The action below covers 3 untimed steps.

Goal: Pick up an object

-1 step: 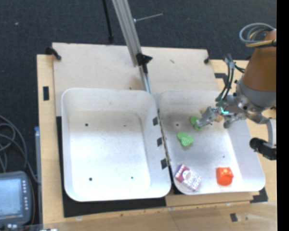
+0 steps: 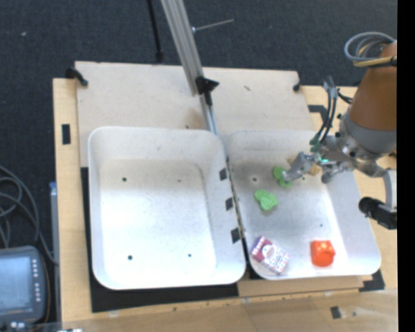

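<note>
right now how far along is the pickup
Done: the tool is down in the right white bin, beside a small green object. In hand: whether it grips that piece is unclear. Left: lifting something; a green lump, orange block and red-and-white packet lie on the bin floor.

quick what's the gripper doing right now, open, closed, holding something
Gripper: over the right bin, closed on a small green object seen between its fingers.

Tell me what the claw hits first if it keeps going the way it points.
Probably the small green object right at the claw tip, which points left across the right bin; depth is unclear.
</note>
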{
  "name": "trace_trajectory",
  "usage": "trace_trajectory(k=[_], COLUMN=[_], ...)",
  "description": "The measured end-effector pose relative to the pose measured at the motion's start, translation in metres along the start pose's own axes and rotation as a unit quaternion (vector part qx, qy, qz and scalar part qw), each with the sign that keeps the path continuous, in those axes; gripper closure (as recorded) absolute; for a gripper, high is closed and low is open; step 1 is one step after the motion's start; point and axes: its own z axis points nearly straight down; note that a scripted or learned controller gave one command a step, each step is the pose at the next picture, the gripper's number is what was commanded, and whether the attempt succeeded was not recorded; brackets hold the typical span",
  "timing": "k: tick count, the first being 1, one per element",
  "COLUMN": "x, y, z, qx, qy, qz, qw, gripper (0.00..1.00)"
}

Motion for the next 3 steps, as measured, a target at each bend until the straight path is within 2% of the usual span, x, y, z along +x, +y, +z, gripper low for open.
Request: trace_trajectory(k=[2, 3], x=[-0.015, -0.017], y=[-0.003, -0.003], z=[0.121, 0.147], qx=[0.003, 0.001], qy=[-0.001, -0.001], qz=[0.001, 0.002], qw=[1.0000, 1.0000], gripper=[0.00, 0.00])
